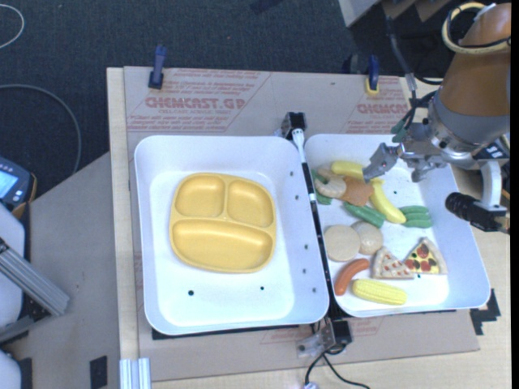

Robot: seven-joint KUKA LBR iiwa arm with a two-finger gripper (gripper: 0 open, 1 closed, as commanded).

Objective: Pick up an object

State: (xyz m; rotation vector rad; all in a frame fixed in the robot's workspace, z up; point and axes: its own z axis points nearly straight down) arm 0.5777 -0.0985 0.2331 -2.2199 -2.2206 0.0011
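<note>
The gripper (379,165) hangs over the right bin (466,241); whether its jaws are parted I cannot tell. Below lie two bananas (388,205), two pizza slices (423,258), one corn cob (379,291). One yellow tray (223,222) sits in the left bin (154,217).

arm (474,79) cut off by the right edge.

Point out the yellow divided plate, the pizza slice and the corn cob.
yellow divided plate (223,221): camera view, centre ridge.
pizza slice (423,258): camera view, topped middle.
corn cob (378,292): camera view, mid-length.
</note>
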